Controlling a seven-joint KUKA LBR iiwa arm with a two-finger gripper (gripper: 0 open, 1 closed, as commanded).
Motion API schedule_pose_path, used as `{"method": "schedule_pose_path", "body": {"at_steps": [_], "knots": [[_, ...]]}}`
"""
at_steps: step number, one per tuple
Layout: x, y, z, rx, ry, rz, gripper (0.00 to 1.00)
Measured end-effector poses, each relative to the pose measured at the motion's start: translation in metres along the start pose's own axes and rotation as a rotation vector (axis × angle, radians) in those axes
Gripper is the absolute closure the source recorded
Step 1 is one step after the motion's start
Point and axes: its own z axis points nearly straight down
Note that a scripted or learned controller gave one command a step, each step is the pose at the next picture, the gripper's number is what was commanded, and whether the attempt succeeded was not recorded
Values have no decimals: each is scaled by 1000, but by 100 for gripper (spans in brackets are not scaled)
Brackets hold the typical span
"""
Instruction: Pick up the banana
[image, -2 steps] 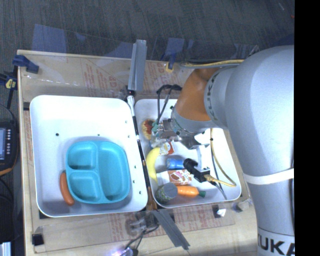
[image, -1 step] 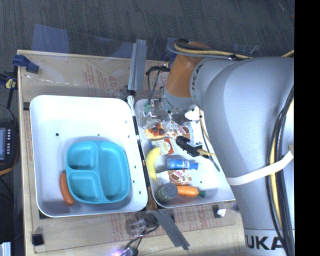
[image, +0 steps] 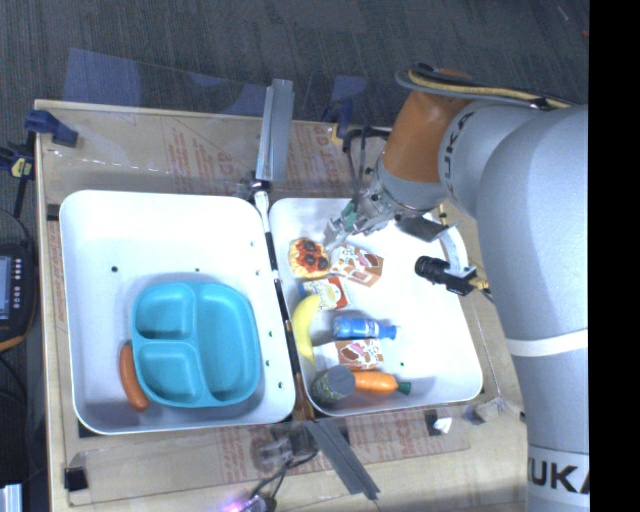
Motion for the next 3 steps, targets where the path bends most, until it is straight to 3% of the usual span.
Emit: {"method": "schedule_pose_path", "body": {"at_steps": [1, 2, 3], "knots": [[0, 0, 0, 0, 0, 0, 0], [51, -83, 16, 5, 4, 48, 0], [82, -102, 38, -8, -17, 109, 0]]}}
